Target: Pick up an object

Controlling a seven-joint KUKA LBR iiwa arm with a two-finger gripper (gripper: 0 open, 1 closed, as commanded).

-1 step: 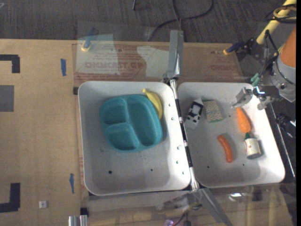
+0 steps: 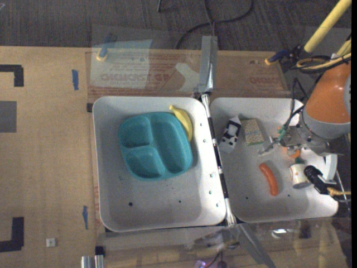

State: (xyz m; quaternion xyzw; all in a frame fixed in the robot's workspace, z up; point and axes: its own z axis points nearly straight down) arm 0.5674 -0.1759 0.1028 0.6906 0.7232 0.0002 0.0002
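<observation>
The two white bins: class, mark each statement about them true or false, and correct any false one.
1. The teal divided plate lies in the left bin. True.
2. The banana lies in the right bin. False: it lies in the left bin, at the plate's far right edge.
3. The orange sausage lies in the right bin. True.
4. The sausage rests on the plate. False: it lies on the right bin's floor, apart from the plate.
5. The arm reaches over the right bin. True.
</observation>
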